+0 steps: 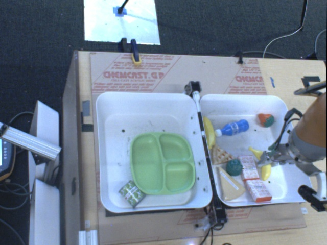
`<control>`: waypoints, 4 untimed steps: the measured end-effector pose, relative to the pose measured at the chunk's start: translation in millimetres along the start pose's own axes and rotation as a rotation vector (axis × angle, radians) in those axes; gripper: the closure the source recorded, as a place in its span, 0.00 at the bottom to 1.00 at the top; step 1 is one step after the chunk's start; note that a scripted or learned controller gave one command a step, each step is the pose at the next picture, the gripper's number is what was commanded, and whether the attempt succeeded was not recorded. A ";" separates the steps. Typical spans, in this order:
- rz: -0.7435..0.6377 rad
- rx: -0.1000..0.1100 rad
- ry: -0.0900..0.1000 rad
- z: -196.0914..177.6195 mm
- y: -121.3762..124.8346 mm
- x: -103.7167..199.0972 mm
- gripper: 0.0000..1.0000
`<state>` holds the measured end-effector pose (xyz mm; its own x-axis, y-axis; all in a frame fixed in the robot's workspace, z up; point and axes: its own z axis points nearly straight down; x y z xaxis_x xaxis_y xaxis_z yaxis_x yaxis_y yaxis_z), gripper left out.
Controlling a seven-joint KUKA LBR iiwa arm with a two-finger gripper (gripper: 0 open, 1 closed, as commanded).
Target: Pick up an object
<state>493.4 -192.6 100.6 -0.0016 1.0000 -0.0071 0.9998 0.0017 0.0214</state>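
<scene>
My end effector low in right bin, finger state unreadable | target: yellow piece just beside it, right of red-white box | probably light, stiff, smooth plastic; grip across narrow middle

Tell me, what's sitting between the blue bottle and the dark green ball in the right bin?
A pizza slice lies between the blue bottle and the dark green ball, seen in the camera view.

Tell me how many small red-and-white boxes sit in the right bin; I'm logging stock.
2: one red-and-white box beside the teal ball, another nearer the front rim. The arm may hide more.
</scene>
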 end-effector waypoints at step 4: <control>-0.002 0.020 0.008 -121.0 12.0 124.1 1.00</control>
